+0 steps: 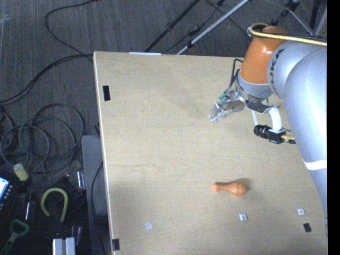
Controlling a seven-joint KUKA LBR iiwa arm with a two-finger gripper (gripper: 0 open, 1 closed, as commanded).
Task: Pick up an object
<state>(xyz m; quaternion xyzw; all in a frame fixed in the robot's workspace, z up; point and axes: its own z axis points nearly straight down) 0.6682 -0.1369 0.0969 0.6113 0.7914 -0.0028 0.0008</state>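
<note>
A small orange object (231, 187), shaped like a gourd with a narrow neck pointing left, lies on the tan bench top (159, 142) toward the front right. My gripper (218, 113) hangs over the bench's right half, well behind the orange object and a little to its left, pointing down and to the left. Nothing shows between its tips. The grey arm with its orange band (263, 54) reaches in from the right edge.
Small markers sit on the bench: a black tab (106, 93) near the left edge and pale squares (243, 217) near the front. Cables (42, 137) and tools lie on the dark floor to the left. Tripod legs (223, 15) cross behind the bench.
</note>
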